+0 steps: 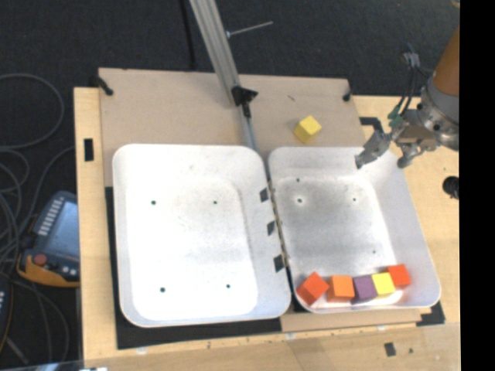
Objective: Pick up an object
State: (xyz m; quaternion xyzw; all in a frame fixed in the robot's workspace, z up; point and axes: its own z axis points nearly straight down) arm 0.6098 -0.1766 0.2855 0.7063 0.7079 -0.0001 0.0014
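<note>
Several small blocks lie in a row along the near edge of the right bin: a red-orange one, an orange one, a purple one, a yellow one and another red-orange one. A separate yellow block rests on the bench behind the bins. My gripper hangs over the far right corner of the right bin, its two fingers spread apart with nothing between them, far from the row of blocks.
The left bin sits beside the right one, joined by dark clips at the seam. A slanted metal rail rises from the back of the bench. Cables and a handheld pendant lie on the floor at left.
</note>
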